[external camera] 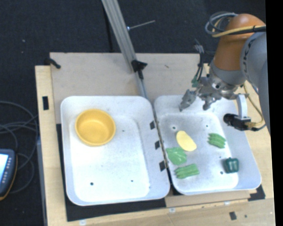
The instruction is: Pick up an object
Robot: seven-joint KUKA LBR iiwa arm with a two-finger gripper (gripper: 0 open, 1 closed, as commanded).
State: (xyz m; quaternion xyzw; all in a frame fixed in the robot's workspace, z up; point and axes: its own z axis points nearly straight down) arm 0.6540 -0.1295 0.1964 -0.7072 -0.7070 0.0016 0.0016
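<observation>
My gripper [197, 102] hangs over the far edge of the right bin [247, 176], its two fingers spread apart with nothing between them. Below it in that bin lie a pale yellow oval piece [186, 141], a green leafy piece [176, 155], a ridged green piece [186, 171], a small green piece [217, 140] and a dark green pepper-like piece [231, 165]. The yellow piece is the nearest to the gripper, well in front of it and apart from it.
A yellow bowl [95, 127] sits in the far left corner of the left bin [111, 181]. A slanted metal post [124, 40] rises behind the two bins. A black part [233, 121] of the arm hangs over the right bin's far right side.
</observation>
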